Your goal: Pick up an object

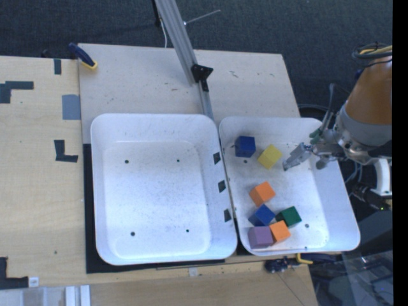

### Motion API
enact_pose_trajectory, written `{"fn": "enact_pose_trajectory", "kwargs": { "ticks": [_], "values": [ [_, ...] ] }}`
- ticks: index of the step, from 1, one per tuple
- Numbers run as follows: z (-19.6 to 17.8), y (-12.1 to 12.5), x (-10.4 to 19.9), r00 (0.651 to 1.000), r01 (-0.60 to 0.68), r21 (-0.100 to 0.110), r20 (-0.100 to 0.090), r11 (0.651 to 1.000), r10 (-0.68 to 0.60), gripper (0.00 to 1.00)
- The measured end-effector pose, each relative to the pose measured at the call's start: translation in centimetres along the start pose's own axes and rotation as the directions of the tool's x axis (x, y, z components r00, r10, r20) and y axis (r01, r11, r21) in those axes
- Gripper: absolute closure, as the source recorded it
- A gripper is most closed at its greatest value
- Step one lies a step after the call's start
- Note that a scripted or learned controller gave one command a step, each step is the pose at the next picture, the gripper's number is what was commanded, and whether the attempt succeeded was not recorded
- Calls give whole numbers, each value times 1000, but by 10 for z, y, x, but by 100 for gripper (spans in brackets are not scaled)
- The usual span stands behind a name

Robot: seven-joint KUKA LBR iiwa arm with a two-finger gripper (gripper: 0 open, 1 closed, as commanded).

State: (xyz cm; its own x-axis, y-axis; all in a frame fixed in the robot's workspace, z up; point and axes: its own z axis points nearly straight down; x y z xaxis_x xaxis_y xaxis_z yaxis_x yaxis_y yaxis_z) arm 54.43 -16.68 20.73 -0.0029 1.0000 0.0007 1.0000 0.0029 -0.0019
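Observation:
The right bin (331,228) holds several small cubes. A dark blue cube (245,146) and a yellow cube (270,156) lie near its back. An orange cube (262,192) sits in the middle. Toward the front are a blue cube (262,215), a green cube (290,217), a small orange cube (280,231) and a purple cube (260,236). My gripper (306,156) hovers over the right part of this bin, just right of the yellow cube, with nothing visible between its fingers.
The left bin (156,190) sits beside the right one. A slanted metal rail (182,37) crosses the bench behind the bins. The arm's orange band (376,94) and wrist stand over the right bin's right rim.

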Motion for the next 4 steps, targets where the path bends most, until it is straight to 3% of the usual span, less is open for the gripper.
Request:
{"fn": "enact_pose_trajectory", "kwargs": {
  "ticks": [1,3,4],
  "values": [
    [0,0,0,1000,0,0,0,1000,0,0],
    [94,9,1,1000,-1,4,1,1000,1,0],
    [117,8,2,1000,-1,2,2,1000,1,0]
  ]
}}
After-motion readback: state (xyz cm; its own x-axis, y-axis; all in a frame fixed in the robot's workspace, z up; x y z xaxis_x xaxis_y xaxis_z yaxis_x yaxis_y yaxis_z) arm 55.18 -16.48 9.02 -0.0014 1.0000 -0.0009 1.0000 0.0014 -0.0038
